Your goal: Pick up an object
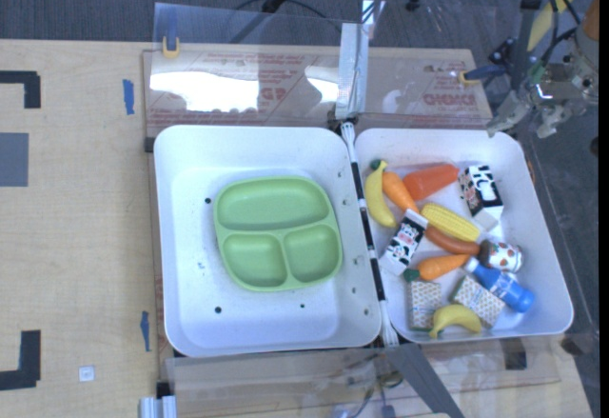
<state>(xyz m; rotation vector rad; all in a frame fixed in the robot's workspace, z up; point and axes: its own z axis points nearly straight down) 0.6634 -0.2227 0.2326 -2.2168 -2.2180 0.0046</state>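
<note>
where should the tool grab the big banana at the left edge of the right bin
Grip the banana across its middle, coming straight down from above. It lies flat and curved along the bin's left wall, so set the fingers across its narrow width; the wall and the carrot beside it leave little room.

Tray (277, 232) in left bin (181, 216), toys (442, 240) in right.
</note>
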